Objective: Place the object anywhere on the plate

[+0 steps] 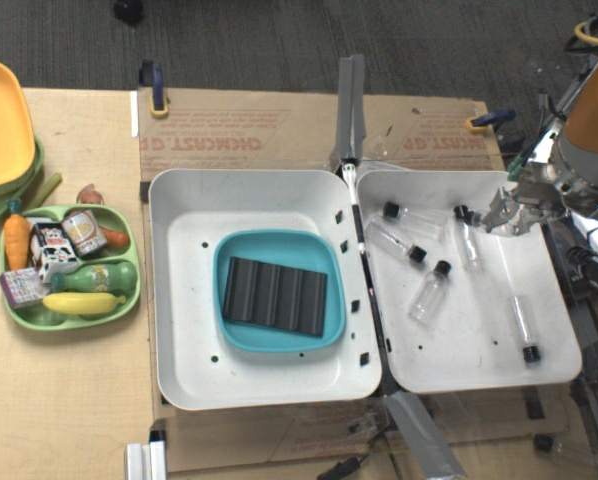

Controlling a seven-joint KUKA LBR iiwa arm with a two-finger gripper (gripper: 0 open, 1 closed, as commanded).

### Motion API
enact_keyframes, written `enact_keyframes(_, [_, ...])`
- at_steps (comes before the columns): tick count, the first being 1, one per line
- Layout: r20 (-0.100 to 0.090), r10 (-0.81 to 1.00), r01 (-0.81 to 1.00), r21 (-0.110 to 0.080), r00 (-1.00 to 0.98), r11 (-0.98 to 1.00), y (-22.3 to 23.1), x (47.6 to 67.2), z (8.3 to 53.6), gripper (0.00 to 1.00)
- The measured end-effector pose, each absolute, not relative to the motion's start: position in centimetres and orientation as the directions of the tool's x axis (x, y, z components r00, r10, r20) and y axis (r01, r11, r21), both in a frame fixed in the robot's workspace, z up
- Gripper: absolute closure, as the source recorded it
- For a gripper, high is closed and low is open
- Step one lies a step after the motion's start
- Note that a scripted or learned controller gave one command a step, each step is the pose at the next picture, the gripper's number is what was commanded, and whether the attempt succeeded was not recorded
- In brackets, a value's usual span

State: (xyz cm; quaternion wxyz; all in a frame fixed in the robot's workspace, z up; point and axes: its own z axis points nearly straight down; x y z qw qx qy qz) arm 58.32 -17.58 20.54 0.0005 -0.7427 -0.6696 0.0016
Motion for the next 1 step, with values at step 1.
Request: enact_keyframes(1, [-0.002, 0.995, 0.995, -0.003, 0.104, -0.104, -17.58, 58.33, 20.56, 0.00])
